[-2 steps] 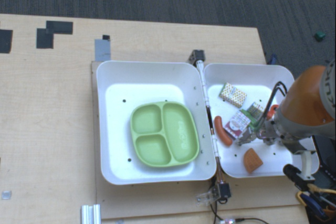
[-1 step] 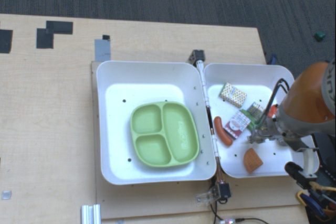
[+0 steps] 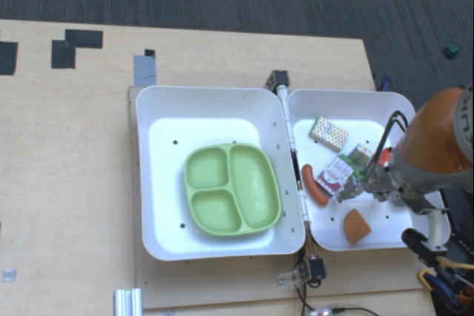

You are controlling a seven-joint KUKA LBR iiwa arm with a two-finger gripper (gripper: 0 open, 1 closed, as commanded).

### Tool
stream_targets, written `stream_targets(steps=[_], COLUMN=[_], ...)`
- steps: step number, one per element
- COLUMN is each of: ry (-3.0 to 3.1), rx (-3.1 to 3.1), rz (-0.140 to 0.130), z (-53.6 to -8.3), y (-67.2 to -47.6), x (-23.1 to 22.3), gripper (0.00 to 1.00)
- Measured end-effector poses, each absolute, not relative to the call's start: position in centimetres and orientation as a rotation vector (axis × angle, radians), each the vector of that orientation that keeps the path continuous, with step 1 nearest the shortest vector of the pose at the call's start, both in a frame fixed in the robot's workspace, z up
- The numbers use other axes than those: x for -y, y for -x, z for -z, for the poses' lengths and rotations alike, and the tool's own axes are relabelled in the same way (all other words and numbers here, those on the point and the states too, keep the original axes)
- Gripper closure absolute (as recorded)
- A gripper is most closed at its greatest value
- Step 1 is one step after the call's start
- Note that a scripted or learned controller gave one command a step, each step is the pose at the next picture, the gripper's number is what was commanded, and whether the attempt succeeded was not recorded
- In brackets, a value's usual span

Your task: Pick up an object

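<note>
camera view: gripper (image 3: 354, 187) low in right bin (image 3: 400, 103), over pink packet (image 3: 335, 174), can't tell if clenched. hot dog (image 3: 315, 185) just beside, orange wedge (image 3: 356, 226) near. risk: crowded, could nudge neighbours & close on nothing

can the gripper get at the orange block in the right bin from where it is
Probably yes. The orange block lies alone on bare floor of the right bin, apart from the hot dog, with nothing on top. The gripper hangs just above it in the view.
</note>
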State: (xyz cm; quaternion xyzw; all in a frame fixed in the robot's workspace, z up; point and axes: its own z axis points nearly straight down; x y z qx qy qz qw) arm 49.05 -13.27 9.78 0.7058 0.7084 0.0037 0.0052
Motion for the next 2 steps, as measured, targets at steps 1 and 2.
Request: stream_targets(steps=[1,2], ry=[-2.207,-2.207], rx=[-2.218,-2.219], rz=[-0.015,-0.015], z=[-10.81,-10.80], y=[-49.16,-49.16], x=[13.21,13.21], gripper=[1.00,0.00])
